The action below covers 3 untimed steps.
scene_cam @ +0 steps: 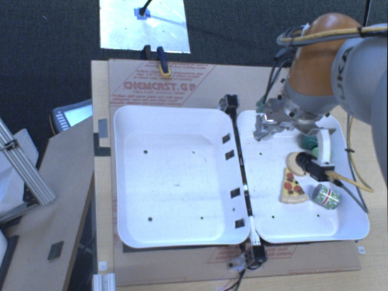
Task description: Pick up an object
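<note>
Claw low over the far end of the right bin; open or closed, cannot tell.
Toy pizza slice apart from the claw, nearer the camera and rightward; striped can farther right; green piece near the claw. Left bin beside, on cardboard, dark carpet beyond.

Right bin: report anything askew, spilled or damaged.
Little stands out in the shallow white right bin. The small green, red and white can lies tipped on its side beside the flat yellow pizza-slice toy. No spill or damage shows.
</note>
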Motion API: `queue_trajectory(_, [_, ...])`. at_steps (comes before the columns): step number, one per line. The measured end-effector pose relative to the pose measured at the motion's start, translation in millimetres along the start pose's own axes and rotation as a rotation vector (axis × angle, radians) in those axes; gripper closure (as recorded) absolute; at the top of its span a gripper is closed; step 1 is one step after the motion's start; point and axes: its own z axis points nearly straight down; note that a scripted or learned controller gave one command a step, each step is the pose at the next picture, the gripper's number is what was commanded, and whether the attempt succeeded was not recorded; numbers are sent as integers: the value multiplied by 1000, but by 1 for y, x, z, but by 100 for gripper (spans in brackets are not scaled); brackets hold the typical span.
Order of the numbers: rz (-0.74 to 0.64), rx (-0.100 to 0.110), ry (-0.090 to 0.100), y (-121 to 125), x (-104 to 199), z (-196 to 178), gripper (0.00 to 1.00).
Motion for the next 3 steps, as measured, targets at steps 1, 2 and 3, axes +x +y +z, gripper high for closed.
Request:
queue_trajectory(1, [2,-4,1,-16,54,-122,100])
queue_trajectory(2, [7,11,-1,-74,58,-126,100])
queue_trajectory(3, [2,-1,3,-80,130,-232,100])
